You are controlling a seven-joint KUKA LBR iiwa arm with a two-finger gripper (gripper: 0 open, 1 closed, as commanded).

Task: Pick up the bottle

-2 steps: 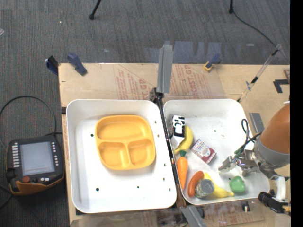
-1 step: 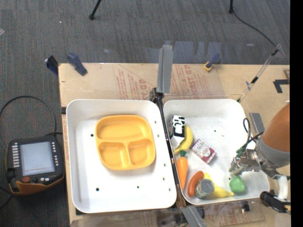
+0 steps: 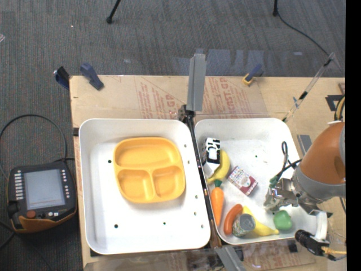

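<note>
End effector (image 3: 280,199) low over the right bin (image 3: 265,126), at its right near side; arm comes in from the right, orange band above the wrist. How far it is open, and whether it has hold of anything: cannot tell, the metal parts are a blur from this angle.

Bottle (image 3: 211,149): small, black and white, lying at the far left of the right bin, hard against the wall shared with the left bin. It sits well apart from the end effector, across the bin to the left and farther away.

Between the two: banana (image 3: 221,167) touching the bottle's near side, a small red and white carton (image 3: 242,180) mid-bin.

Near edge of right bin: carrot (image 3: 217,203), red sausage-like item (image 3: 232,218), tin can (image 3: 243,225), a yellow piece beside it, green pepper (image 3: 283,220) just beside the end effector.

Left bin (image 3: 93,208): yellow divided plate (image 3: 150,169), three compartments.

Both bins rest on a plywood surface (image 3: 130,97).
</note>
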